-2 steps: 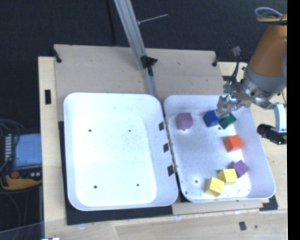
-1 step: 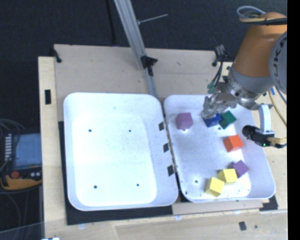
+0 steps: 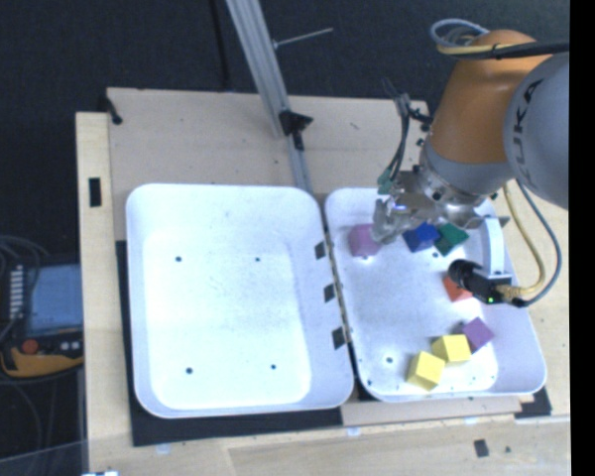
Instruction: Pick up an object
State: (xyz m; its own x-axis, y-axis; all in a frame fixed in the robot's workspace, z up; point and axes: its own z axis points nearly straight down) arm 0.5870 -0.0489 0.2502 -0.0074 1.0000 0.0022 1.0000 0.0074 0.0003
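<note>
On the worktop (image 3: 198, 147) the left white bin (image 3: 223, 296) sits just beside the right white bin (image 3: 397, 296). In the right bin's upper left part a pink block (image 3: 362, 240) lies on the floor. The pincer (image 3: 387, 221) hangs right above and beside that block; whether its tips are spread or pressed together cannot be told, and no block shows between them. Just right of it, partly under the wrist, lie a blue block (image 3: 419, 238) and a green block (image 3: 452, 236). Lower right is an orange-red block (image 3: 455, 288), then a purple block (image 3: 478, 332). Two yellow blocks (image 3: 426, 369) (image 3: 453, 348) sit near the front edge. The grey arm with its orange band (image 3: 476, 97) reaches in from the right.
</note>
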